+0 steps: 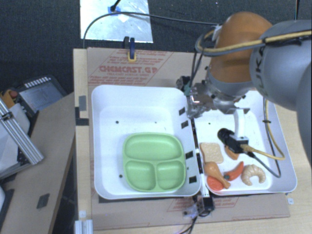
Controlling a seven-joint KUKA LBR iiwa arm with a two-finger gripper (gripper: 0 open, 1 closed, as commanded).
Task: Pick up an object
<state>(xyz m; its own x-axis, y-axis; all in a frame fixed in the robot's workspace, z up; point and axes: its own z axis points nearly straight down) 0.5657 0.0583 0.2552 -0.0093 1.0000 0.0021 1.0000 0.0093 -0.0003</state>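
End effector [196, 103] is at centre frame, over the wall between the two bins. Its opening cannot be told, and nothing is seen in its hold. Candidate items lie at lower right, in the right bin [279, 147]: toast [212, 151], drumstick [216, 170], chili [234, 170], croissant [253, 174]. All are judged light, stiff and likely slick. The croissant lies clearest and is best taken across its middle. The others crowd near the wall. A green plate [153, 162] occupies the left bin [105, 130].
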